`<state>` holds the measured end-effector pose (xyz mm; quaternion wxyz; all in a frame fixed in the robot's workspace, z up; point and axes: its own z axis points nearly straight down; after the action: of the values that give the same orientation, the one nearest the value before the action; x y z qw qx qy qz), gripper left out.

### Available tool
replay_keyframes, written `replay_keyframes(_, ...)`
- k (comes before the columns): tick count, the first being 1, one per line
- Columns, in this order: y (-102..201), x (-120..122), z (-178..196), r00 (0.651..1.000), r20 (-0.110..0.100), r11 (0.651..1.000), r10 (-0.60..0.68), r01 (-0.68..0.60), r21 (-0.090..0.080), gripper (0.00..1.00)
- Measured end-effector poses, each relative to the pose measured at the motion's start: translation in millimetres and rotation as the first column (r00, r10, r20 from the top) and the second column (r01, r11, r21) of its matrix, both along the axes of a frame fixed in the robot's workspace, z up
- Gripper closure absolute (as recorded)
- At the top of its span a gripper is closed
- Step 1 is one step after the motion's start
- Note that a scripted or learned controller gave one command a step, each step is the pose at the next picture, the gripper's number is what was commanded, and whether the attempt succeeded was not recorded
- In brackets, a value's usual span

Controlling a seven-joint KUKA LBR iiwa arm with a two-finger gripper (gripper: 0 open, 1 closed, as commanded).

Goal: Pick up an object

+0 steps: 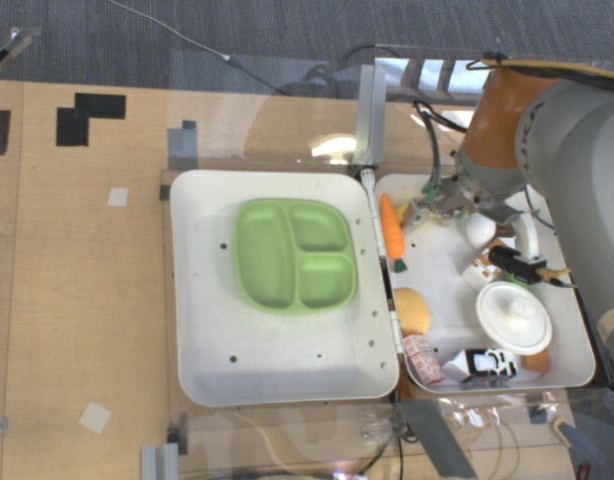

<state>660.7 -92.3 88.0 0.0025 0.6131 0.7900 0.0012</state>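
Note:
My gripper hangs low over the far left part of the right bin, under the grey arm with its orange band. Just left of it an orange carrot with a green end lies along the bin's left wall. A small white object sits right beside the gripper on its right. Nearer the front lie a yellow-orange round fruit, a pink patterned packet, a white round lidded bowl, a black and white item and a small orange piece. Nothing shows between the gripper's fingertips.
The left bin holds a green divided plate in its middle. A metal post stands at the far end of the wall between the bins. The arm's body covers the right bin's far right corner.

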Motion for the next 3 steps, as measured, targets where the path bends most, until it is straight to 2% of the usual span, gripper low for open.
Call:
replay_keyframes(1,-0.2,3.4,14.8,1.000,0.013,1.000,0.006,-0.006,-0.005,1.00)
replay_keyframes(2,-23.6,0.7,161.3,0.984,0.015,0.984,0.178,-0.178,-0.007,1.00)
replay_keyframes(3,-115.1,8.8,81.6,0.907,-0.001,0.907,0.421,-0.421,-0.004,1.00)
